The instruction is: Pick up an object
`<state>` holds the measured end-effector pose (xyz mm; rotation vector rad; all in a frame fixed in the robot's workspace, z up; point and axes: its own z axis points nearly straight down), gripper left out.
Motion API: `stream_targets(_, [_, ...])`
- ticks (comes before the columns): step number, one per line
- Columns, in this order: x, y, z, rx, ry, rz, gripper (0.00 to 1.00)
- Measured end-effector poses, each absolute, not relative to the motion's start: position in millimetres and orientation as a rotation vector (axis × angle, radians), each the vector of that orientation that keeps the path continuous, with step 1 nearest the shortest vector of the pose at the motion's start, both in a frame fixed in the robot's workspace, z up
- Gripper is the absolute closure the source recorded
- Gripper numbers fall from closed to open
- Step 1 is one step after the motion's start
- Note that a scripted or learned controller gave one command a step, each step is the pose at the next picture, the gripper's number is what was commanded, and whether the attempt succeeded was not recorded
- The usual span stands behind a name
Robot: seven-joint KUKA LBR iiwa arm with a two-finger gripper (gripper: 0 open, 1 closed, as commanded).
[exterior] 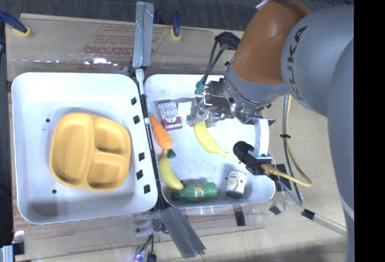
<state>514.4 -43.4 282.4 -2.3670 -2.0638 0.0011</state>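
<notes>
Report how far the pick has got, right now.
Done: the pincer has been brought over the right bin, sitting at the top end of a banana. In hand: nothing is visibly lifted; that banana looks to lie on the bin floor, and the view doesn't settle whether it is gripped. Left: close on it and raise it. The carrot, second banana, green bottle and yellow tray lie untouched.

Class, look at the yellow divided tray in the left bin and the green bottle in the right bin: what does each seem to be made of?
Yellow divided tray: probably moulded plastic, matte; uniform colour, soft rounded compartment edges. Green bottle: likely glossy plastic, possibly a toy; bright highlights along its side, though the view leaves glass open.
</notes>
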Motion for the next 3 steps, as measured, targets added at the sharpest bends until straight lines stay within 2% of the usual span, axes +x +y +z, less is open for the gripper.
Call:
stream_targets(1, [514.8, -42.6, 291.7, -2.358, -2.072, 0.005, 1.0])
stream_targets(2, [504.0, -23.3, 319.3, -2.303, -2.138, 0.001, 1.0])
stream_targets(3, [524.7, -40.0, 316.0, -2.345, -2.089, 0.003, 1.0])
